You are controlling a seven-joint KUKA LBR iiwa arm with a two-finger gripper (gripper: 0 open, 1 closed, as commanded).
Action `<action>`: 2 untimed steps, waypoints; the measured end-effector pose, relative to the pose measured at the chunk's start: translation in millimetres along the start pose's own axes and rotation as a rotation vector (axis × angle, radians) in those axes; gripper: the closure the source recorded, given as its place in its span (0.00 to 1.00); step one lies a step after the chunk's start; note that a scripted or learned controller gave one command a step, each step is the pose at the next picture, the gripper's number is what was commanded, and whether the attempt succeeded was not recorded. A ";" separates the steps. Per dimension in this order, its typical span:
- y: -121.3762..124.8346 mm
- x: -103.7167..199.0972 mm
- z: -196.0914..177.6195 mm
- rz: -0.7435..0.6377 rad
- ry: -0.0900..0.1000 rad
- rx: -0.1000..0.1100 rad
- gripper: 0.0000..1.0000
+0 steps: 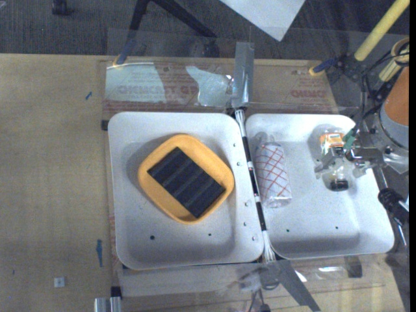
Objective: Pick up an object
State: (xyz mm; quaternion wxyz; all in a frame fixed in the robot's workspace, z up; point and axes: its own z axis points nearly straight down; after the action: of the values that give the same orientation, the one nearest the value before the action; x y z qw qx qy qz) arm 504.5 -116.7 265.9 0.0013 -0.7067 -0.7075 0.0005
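Observation:
A yellow rounded-square object with a black ribbed top [186, 184] lies in the middle of the left bin [130, 239]. In the right bin [325, 233], a clear packet with a red criss-cross pattern [272, 171] lies against the left wall. My gripper [337, 171] hangs low over the right part of that bin, with the arm's orange band [398, 103] behind it at the frame's right edge. A small orange and white item [331, 141] sits right by the gripper's upper side. A small dark round thing [338, 184] lies just below it. Whether either is held is unclear.
A metal divider strip [250, 174] runs between the two bins. Behind them lies a clear plastic sheet with crumpled wrap [209, 84] on the wooden bench. Cables and a yellow pole [389, 18] crowd the back right corner.

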 end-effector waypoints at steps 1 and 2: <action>43.5 -61.4 72.2 -0.027 -0.001 -0.001 0.00; 74.7 -87.3 173.2 -0.013 -0.002 -0.005 0.00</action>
State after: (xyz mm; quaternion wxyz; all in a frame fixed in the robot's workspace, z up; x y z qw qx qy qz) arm 578.8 -203.7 92.4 -0.0013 -0.7023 -0.7119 -0.0004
